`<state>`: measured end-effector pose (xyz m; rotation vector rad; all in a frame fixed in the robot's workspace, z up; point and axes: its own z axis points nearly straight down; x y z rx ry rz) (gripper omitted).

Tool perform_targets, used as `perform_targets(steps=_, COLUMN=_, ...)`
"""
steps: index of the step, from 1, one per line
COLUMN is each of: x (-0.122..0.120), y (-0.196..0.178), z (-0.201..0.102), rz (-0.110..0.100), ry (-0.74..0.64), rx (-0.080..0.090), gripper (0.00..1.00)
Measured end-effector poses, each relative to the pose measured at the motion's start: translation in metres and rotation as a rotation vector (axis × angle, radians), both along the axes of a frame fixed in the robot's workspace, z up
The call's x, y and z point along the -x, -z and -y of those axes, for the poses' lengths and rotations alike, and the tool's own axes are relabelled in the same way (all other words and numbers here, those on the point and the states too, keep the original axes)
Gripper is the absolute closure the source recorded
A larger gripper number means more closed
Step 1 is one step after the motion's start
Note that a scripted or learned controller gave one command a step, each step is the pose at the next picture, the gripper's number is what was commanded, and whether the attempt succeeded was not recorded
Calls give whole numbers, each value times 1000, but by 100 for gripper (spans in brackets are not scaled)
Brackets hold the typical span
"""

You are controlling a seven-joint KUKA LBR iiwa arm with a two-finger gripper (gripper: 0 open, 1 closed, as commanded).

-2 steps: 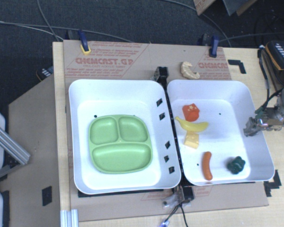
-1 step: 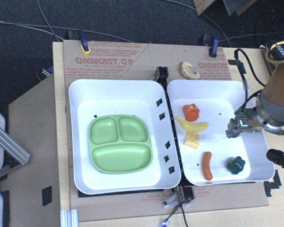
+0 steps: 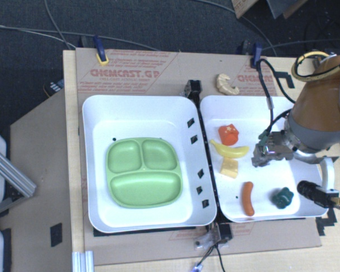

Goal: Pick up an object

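Note:
The right bin (image 3: pixel 255 109) holds a red tomato-like piece (image 3: pixel 229 133), a yellow banana (image 3: pixel 229 149), a pale yellow wedge (image 3: pixel 230 168), an orange-red sausage (image 3: pixel 247 198) and a dark green piece (image 3: pixel 283 197). My gripper (image 3: pixel 264 153) hangs over the middle of this bin, just right of the banana and above the sausage. Nothing shows between its fingers. The arm's grey and orange wrist (image 3: pixel 320 112) covers the bin's right side.
The left bin (image 3: pixel 96 118) carries a green divided plate (image 3: pixel 144 171). A beige object (image 3: pixel 227 84) lies on the cardboard behind the right bin. Black clips (image 3: pixel 193 88) mark the seam between the bins, and a black cable (image 3: pixel 266 89) loops to the wrist.

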<state>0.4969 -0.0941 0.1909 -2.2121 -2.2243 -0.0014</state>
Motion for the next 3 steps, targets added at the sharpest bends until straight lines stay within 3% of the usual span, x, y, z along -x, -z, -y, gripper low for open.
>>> perform_targets(steps=1, x=-1, y=4, z=-54, rz=0, ry=-1, rx=0, gripper=100)
perform_targets(steps=3, x=1, y=-28, z=-172, rz=4, ry=-2, rx=1, gripper=100)
